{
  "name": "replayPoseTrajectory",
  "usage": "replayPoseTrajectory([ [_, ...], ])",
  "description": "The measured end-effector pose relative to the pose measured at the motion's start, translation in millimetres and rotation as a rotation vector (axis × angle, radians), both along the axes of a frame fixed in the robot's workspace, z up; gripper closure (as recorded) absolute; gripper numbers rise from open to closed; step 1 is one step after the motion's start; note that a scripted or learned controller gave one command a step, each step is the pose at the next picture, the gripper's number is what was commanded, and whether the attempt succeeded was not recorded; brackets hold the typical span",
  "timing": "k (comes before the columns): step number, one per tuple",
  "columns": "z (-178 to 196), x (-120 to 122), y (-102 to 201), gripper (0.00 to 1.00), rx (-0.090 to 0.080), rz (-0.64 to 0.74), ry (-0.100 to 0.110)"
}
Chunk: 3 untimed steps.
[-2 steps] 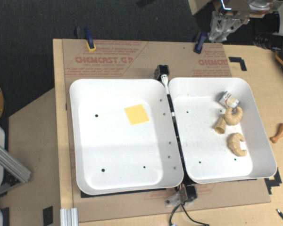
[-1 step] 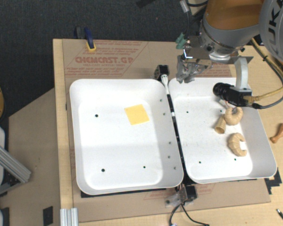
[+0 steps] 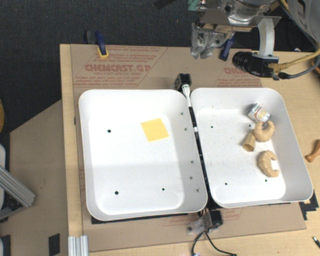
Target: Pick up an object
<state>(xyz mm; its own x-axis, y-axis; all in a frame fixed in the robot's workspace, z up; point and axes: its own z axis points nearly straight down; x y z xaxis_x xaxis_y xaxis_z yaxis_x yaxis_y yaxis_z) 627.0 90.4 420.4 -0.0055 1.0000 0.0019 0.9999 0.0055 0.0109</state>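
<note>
Gripper [image 3: 205, 46] up top, above counter [image 3: 122, 68] behind the bins, nothing held; fingers close together, but open or shut can't tell. L bin [image 3: 96, 196]: yellow square [image 3: 154, 129] lying flat near middle. R bin [image 3: 224, 191]: small white container [image 3: 258, 112] w/ two tan croissant-like pieces [image 3: 263, 132] [image 3: 268, 163] and a tan cone [image 3: 248, 142], clustered toward R side.
</note>
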Motion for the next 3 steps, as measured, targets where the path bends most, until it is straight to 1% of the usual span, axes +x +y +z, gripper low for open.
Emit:
replayPoseTrajectory([
  [1,-144,27,61,1.0,-0.003,0.0,0.027],
  [2,-263,-85,47,1.0,-0.005,-0.008,0.033],
  [3,-188,-41,131,1.0,0.003,0.003,0.0],
])
